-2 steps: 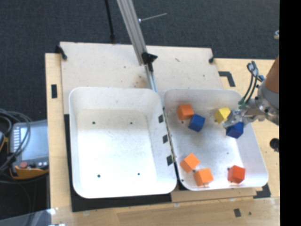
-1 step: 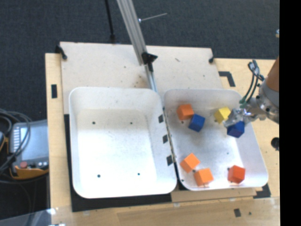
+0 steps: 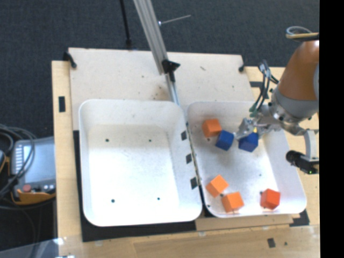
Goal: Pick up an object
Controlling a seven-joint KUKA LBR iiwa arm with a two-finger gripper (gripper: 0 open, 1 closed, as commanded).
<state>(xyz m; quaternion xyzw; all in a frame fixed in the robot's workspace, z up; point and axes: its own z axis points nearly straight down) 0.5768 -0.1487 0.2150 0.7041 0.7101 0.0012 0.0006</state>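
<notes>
The gripper (image 3: 250, 132) sits low in the right bin (image 3: 287, 168), right on top of a blue block (image 3: 248, 143), and I cannot tell how its grabbing end stands, while another blue block (image 3: 224, 140) lies just beside.

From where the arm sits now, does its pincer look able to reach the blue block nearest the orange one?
Probably yes: that blue block lies uncovered beside the pincer, nothing on top.

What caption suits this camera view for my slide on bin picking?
Gripper poised at a blue cube in the right bin among orange cubes.
</notes>
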